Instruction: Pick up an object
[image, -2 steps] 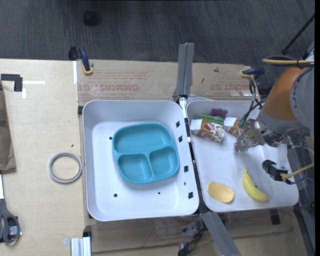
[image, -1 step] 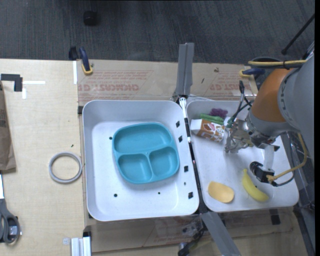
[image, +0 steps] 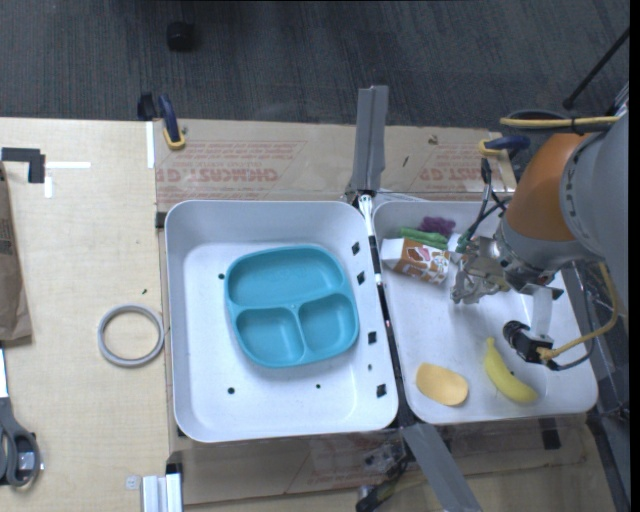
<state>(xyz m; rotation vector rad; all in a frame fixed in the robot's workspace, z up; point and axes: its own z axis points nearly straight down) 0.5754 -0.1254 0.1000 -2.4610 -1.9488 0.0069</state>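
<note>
Snack packet (image: 424, 259), orange and brown with a green strip, printing too small to be read; lies in the right bin (image: 455, 325) toward 11 o'clock of the bin floor. A purple item (image: 436, 226) is seen just beyond it, at 12 o'clock. Gripper (image: 468, 284) is placed low over the same bin, just at 3 o'clock of the packet; whether anything is gripped, or how far it is parted, cannot be told. Banana (image: 507, 375) is laid at 5 o'clock of the bin, a yellow-orange rounded piece (image: 442, 384) beside it at 6 o'clock. Left bin (image: 190, 330) is occupied by a teal divided plate (image: 292, 305). Mirrored red lettering is printed on the cardboard (image: 240, 165) behind the bins; it is not legible. On the bench at 9 o'clock: a grey ring (image: 130, 334); scissors (image: 15, 452) at 8 o'clock.
</note>
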